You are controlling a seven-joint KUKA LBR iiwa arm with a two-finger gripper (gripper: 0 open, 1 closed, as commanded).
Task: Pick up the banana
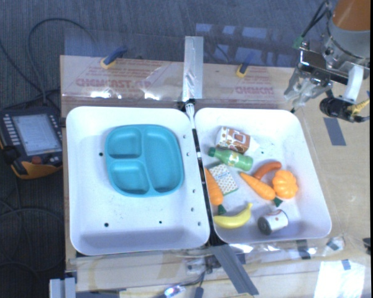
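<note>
Gripper (303,90) hovers beyond right bin (308,151) far corner, jaws apart, empty. Banana (234,216) near front wall: descend over its middle, straddle its width.

Dark grey carpet (112,11) crossed by black cables (25,33), a pale wooden bench (354,185), a handheld control pendant (28,141) at left.

Red lettering runs mirrored across the clear plastic sheet (174,82) behind the bins, too blurred to read.
</note>
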